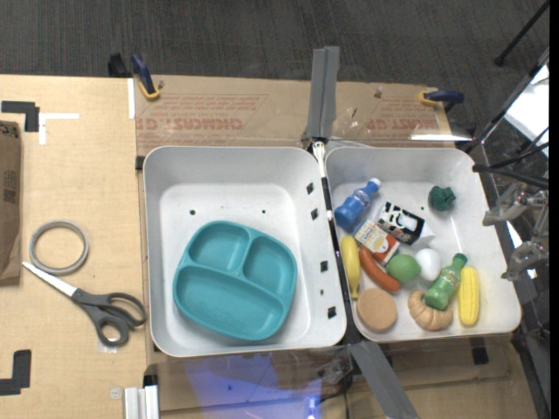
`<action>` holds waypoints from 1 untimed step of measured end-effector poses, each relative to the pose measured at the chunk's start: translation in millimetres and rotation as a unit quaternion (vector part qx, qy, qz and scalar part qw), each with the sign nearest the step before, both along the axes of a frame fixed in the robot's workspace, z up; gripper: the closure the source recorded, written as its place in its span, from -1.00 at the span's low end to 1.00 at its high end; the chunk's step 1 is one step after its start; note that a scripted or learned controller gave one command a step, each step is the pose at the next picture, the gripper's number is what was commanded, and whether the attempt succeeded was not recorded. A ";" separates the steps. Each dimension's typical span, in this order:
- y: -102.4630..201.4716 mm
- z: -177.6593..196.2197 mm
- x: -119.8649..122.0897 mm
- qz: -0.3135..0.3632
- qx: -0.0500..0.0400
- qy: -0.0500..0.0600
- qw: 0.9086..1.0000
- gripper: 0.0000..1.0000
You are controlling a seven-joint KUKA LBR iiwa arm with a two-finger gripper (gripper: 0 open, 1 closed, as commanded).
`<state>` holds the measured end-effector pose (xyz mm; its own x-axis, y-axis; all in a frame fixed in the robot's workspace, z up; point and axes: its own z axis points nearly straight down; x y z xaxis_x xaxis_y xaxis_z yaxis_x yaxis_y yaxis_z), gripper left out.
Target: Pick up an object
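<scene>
The right bin (410, 166) holds a pile of toy items. Among them are a blue bottle (357, 204), a black-and-white pack (403, 222), a dark green piece (442, 198), a red sausage (377, 270), a green ball (403, 269), a white egg (428, 261), a green bottle (446, 283), a yellow corn cob (469, 297), a bread roll (428, 314) and a tan disc (377, 311). My gripper (505, 248) hangs at the view's right edge, just outside the bin's right wall. It is open, with nothing between its metal fingers (515, 209).
The left bin (175, 182) holds a teal divided plate (234, 279). On the bench to the left lie scissors (98, 305) and a tape ring (58, 247). A grey strut (323, 94) stands behind the seam between the bins.
</scene>
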<state>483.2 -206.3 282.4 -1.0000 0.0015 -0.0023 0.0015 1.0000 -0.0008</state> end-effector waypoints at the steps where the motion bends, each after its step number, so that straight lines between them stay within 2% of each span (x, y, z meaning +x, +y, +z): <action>1: 0.5 -157.9 16.9 0.013 0.000 0.001 1.000 -1.00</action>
<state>500.2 -205.8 124.5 -0.9997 -0.0246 -0.0006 -0.0246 0.9997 0.0000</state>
